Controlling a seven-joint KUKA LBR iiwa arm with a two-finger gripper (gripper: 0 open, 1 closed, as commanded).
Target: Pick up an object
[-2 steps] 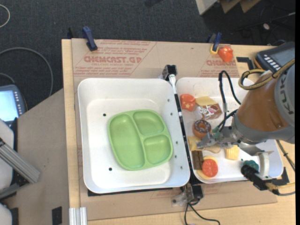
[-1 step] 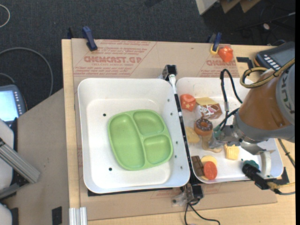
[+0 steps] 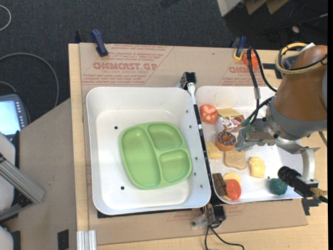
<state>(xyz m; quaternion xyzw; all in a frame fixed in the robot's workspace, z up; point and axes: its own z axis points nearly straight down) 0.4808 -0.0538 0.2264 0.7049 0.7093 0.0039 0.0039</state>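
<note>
Open floor around the green three-compartment plastic plate (image 3: 155, 154) in the left white bin (image 3: 99, 139). Crowded in the right white bin (image 3: 208, 95): red strawberry toy (image 3: 208, 113), chocolate-frosted doughnut toy (image 3: 226, 139), yellow corn toy (image 3: 256, 166), green round toy (image 3: 277, 186), closely packed. Overhead, blocked by the grey-and-orange arm (image 3: 299, 98).

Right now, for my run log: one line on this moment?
arm: over right bin | claw: by donut | grasp: unclear | green tray: left bin
</note>
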